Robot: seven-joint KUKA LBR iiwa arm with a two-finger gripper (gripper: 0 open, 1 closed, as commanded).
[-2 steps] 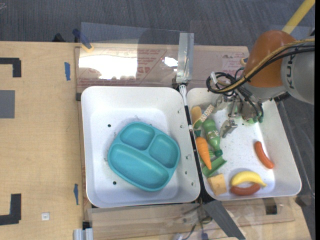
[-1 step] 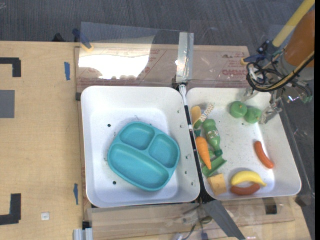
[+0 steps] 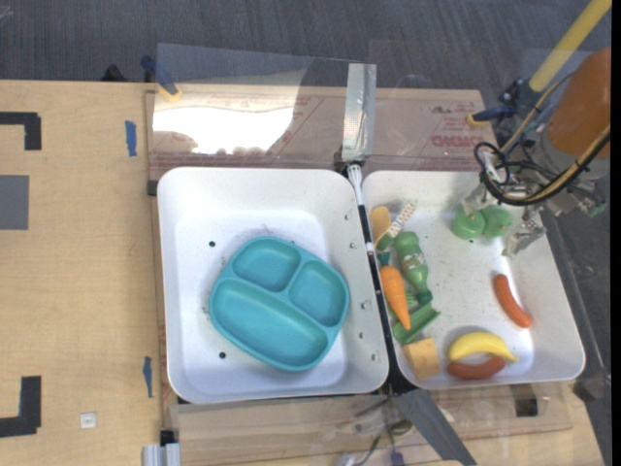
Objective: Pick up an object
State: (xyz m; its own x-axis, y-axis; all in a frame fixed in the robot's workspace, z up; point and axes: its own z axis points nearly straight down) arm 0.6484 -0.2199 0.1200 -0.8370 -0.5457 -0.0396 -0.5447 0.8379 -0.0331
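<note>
The end effector [image 3: 502, 219] sits low over the back right part of the right bin [image 3: 563, 304], with cables looped above it and the orange-banded arm [image 3: 582, 110] leading off to the right. A green toy [image 3: 479, 222] lies right at the metal tips, touching or almost touching them, and looks like the thing this try is aimed at. Whether the end effector is released or clenched cannot be told from here, because the tips blur into the cables and the bin floor, and the green toy cannot be confirmed as gripped.

To do this step well, the end effector should come down centred on the green toy so the piece sits evenly between the 2 sides before closing, not nudged against the bin wall. The toy looks rounded and smooth, so an off-centre close would likely squirt it sideways. The lift should go straight up and slowly.

The other pieces are further off. A red sausage [image 3: 511, 300] lies in front of the end effector, near the right wall. A banana [image 3: 479, 345] rests on another red piece at the front. A carrot [image 3: 394, 296], green vegetables [image 3: 410, 257] and a yellow block [image 3: 423, 356] crowd the left wall, well apart from the end effector. The left bin [image 3: 184, 202] holds a teal divided plate [image 3: 279, 302].
</note>
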